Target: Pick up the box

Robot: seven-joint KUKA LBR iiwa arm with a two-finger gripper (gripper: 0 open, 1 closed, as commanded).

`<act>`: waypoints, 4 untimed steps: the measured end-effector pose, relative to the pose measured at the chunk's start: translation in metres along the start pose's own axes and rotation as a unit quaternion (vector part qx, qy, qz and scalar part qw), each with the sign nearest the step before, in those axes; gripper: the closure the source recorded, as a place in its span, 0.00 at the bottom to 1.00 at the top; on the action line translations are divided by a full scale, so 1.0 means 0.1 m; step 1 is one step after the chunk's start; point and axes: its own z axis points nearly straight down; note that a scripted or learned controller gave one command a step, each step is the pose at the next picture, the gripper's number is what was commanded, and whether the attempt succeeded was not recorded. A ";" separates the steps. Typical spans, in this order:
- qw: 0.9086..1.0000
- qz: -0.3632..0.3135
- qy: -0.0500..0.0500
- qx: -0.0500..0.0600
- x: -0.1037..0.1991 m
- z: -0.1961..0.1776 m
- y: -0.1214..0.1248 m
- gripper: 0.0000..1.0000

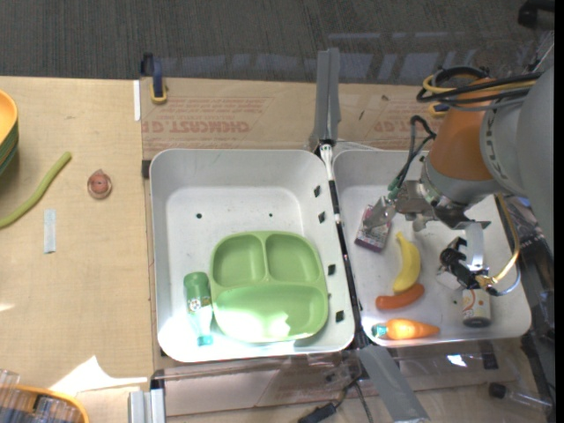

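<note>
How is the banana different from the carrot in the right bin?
The banana is yellow and curved; the carrot is orange and straight, with a bit of green at its left end. The banana lies roughly lengthwise up the right bin, near the middle, while the carrot lies crosswise along the near wall. A red-orange sausage-like piece touches the banana's lower end; the carrot lies apart. Both lie flat in the same bin.

Robotics lab: grey arm (520,139) over two white bins (167,236) on a cardboard-lined surface (70,324) (loose cables (458,82), carpeted floor (264,16)).
</note>
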 end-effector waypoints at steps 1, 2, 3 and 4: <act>1.000 -0.020 0.000 -0.001 -0.03 0.00 0.25 0.00; 0.998 0.058 0.000 -0.003 0.00 -0.01 0.07 0.00; 0.998 0.064 -0.001 -0.001 -0.02 0.00 0.43 0.00; 0.996 0.086 -0.001 -0.002 0.00 0.00 0.41 0.00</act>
